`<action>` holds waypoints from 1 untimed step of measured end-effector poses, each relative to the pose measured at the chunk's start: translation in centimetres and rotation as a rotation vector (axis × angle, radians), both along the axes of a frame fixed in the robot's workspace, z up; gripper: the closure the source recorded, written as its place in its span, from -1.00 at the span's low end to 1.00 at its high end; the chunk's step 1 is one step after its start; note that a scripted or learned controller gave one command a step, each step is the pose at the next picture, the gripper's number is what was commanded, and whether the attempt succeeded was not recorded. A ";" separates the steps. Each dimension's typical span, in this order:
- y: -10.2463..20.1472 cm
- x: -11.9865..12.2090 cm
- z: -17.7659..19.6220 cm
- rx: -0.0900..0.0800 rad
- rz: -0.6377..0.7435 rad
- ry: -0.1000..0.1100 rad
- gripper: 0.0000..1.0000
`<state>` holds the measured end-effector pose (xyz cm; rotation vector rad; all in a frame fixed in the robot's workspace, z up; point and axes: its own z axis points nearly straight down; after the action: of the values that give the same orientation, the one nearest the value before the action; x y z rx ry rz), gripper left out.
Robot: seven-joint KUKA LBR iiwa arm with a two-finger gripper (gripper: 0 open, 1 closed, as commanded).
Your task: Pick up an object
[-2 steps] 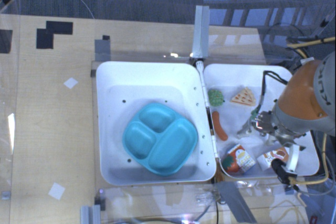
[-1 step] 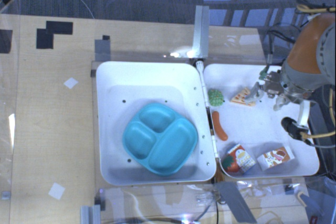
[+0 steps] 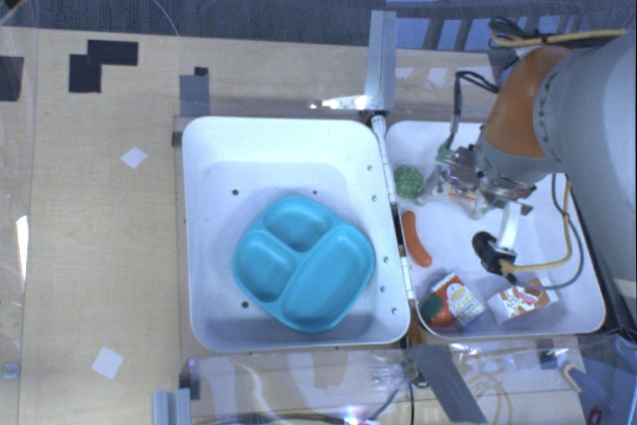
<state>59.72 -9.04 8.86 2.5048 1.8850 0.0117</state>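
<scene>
In the right bin (image 3: 587,299) lie a green broccoli-like piece (image 3: 408,181) at the upper left, an orange carrot-like stick (image 3: 416,239) along the left wall, a small carton with a red and green print (image 3: 453,302) at the front left, and a second small carton (image 3: 521,302) at the front right. My gripper (image 3: 460,176) hangs over the bin's upper middle, just right of the green piece, below the orange wrist band (image 3: 520,105). Nothing shows between its fingers.
The left bin (image 3: 214,174) holds a blue three-compartment plate (image 3: 304,261). A black cable end (image 3: 490,250) with a yellow wire (image 3: 547,266) dangles over the right bin. A metal post (image 3: 381,60) stands behind the bins' shared wall. The grey arm covers the right bin's far right.
</scene>
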 end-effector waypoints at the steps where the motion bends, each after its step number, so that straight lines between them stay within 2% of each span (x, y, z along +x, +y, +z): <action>1: -2.6 7.3 -0.2 0.000 0.035 0.006 -1.00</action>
<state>67.04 -11.68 8.66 2.4737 1.9308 0.0046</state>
